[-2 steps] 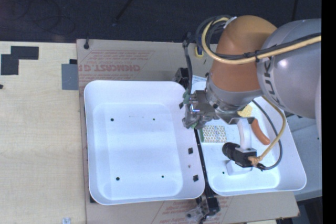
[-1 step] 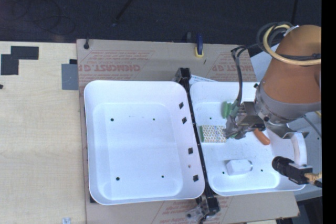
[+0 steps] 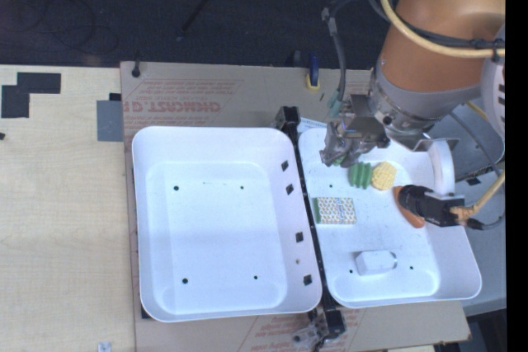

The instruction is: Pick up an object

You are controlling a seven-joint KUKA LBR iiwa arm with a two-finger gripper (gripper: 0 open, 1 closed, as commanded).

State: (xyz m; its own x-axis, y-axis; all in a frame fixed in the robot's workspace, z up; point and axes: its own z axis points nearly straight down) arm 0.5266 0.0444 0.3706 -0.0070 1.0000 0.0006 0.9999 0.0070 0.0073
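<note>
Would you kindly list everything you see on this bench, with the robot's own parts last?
left shallow white bin: one, white, left side of the cardboard
right shallow white bin: one, white, alongside the left bin
green ridged piece: one, green, rear of the right bin
yellow bumpy round piece: one, yellow, against the green piece's right side
flat patterned square packet: one, green and white, middle-left of the right bin
white rounded block: one, white, front of the right bin
orange piece: one, orange, right side of the right bin, partly covered, kind unclear
brown cardboard sheet: one, brown, under both bins
arm: one, grey and orange, reaching from the right
gripper: one, dark metal, over the right bin's rear
</note>
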